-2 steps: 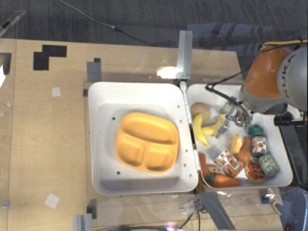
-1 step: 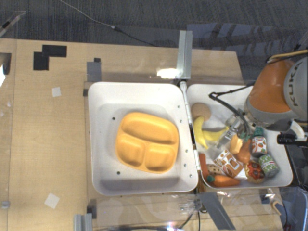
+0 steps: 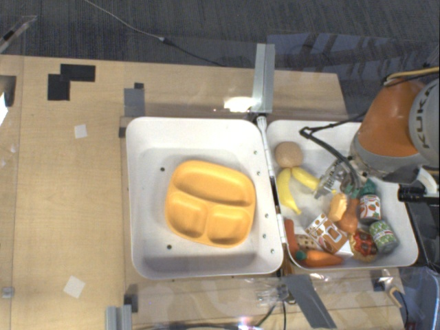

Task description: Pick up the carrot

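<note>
Two white bins sit side by side on the wooden surface (image 3: pixel 62 205). The left bin (image 3: pixel 148 184) holds one yellow sectioned plate (image 3: pixel 210 203). The right bin (image 3: pixel 405 253) holds a crowd of toy food: one banana (image 3: pixel 287 190), one round brown potato (image 3: pixel 289 154), two small cans (image 3: pixel 377 222) and one carrot (image 3: pixel 323 258). The carrot lies flat against the bin's near edge, long axis running left to right along it. The gripper (image 3: pixel 335 179) hangs over the bin's middle, well apart from the carrot; whether it is wide or narrow cannot be told.
</note>
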